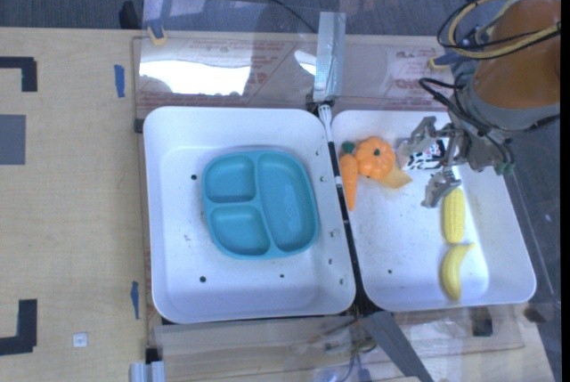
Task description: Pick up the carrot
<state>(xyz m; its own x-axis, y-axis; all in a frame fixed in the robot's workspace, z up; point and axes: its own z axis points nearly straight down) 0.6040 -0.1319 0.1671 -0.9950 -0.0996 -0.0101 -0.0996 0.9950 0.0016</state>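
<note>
Hovering over right bin (512,220), claw (434,165) empty, fingers apparently apart. Carrot (349,179) lies at bin's left wall, well left of claw, long axis running near-far, beside orange pumpkin-like toy (375,157).

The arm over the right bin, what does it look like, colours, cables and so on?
The arm is grey with a broad orange band above the wrist. Black and yellow cables loop beside it. Its gripper is bare grey metal with a small black and white part at its middle.
</note>
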